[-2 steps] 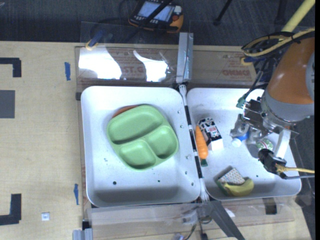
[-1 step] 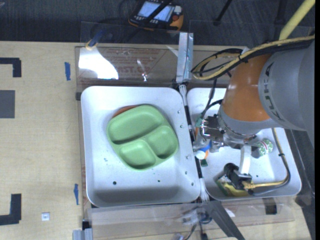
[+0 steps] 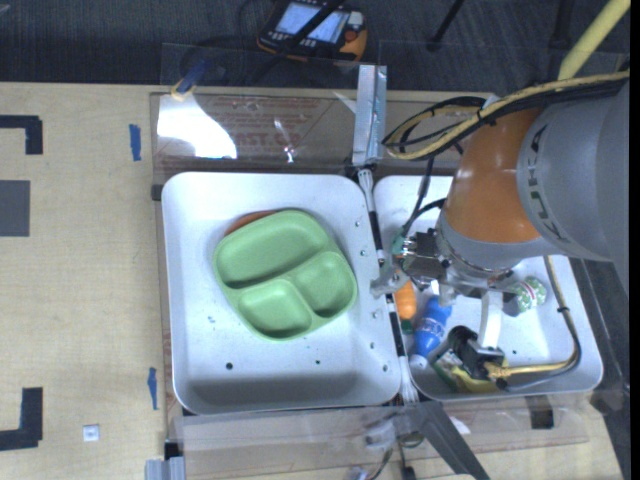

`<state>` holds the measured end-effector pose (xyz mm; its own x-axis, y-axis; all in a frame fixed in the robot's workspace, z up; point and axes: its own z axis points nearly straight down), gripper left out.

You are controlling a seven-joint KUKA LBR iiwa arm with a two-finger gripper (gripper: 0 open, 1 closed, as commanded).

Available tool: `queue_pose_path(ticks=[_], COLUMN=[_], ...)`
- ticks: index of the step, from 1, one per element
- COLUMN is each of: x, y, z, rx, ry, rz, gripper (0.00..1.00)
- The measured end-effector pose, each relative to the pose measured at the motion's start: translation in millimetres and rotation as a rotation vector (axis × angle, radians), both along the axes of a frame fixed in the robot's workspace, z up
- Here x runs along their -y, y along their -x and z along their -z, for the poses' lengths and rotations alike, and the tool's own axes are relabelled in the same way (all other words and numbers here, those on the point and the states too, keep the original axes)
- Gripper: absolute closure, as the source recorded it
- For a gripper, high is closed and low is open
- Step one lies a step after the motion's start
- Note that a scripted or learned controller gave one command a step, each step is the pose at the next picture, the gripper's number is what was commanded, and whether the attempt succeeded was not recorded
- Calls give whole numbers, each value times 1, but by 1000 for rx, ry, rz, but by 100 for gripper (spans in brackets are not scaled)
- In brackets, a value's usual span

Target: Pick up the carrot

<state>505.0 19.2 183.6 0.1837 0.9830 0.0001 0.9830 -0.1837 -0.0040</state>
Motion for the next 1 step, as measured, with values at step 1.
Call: queue_pose_path(ticks=[1], x=[-21], y=[-17], z=[-28], rx=[4], ry=[1], rz=[-45], gripper=[0])
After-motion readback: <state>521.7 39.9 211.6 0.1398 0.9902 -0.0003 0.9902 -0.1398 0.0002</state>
